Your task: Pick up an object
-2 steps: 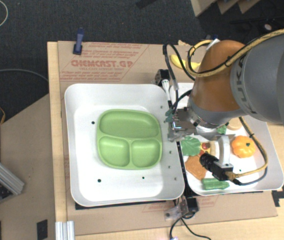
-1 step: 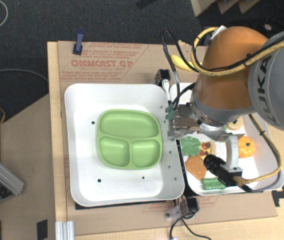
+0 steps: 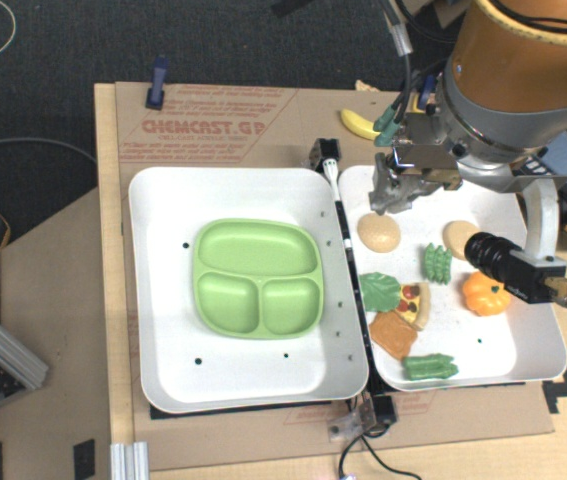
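- We saw 2 white bins side by side on the bench: the left bin (image 3: 163, 298) carried a green 3-compartment tray (image 3: 259, 276) near its centre, and the right bin (image 3: 538, 353) carried the small play-food items.
- The gripper (image 3: 391, 200) hung low over the right bin's far-left corner, w/ the grey arm (image 3: 523, 58) and its orange band looming above it.
- We couldn't tell how far the jaws stood apart; nothing showed between them, so we judged it was carrying nothing.
- Nearest candidate: a tan round bun (image 3: 379, 233), just beside and slightly nearer us than the tips, close to the bin's left wall.
- Other items in the right bin: a 2nd tan piece (image 3: 459, 236) toward the middle, a green ridged piece (image 3: 437, 264), an orange fruit (image 3: 487, 295) near the right side, a leafy green (image 3: 379, 291), a pizza slice (image 3: 414, 304), a brown cracker-like piece (image 3: 394, 336) and a green bean pod (image 3: 429, 367) by the near edge.
- A banana (image 3: 359, 123) lay outside the bins, beyond the far edge.
- Step, in our judgement: approach/descent, pre-grasp; no pick made yet.
- Next move prob. needed a small shift toward the bun, a drop to straddle it, then closing and lifting; the bin wall nearby could crowd 1 finger.
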Tool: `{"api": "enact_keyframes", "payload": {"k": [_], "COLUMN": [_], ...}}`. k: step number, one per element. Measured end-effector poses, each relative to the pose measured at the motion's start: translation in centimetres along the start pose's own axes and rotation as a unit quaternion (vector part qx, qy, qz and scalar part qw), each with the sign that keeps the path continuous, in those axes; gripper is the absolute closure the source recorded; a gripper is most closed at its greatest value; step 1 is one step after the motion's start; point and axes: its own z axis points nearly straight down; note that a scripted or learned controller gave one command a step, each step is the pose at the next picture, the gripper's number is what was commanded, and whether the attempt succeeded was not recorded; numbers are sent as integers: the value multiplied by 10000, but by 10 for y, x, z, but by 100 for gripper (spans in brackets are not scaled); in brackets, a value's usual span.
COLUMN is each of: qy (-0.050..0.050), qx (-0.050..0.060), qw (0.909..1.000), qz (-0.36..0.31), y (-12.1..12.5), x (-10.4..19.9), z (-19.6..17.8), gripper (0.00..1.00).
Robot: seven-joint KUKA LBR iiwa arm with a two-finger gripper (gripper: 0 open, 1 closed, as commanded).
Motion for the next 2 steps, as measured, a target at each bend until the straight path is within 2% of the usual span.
{"api": "enact_keyframes", "payload": {"k": [1,2], "qy": [-41,-6], "qx": [179,16], "qw": [9998,10000], "qz": [20,9], "y": [-4,0], "x": [10,8], "z": [142,1], "gripper": [100,100]}}
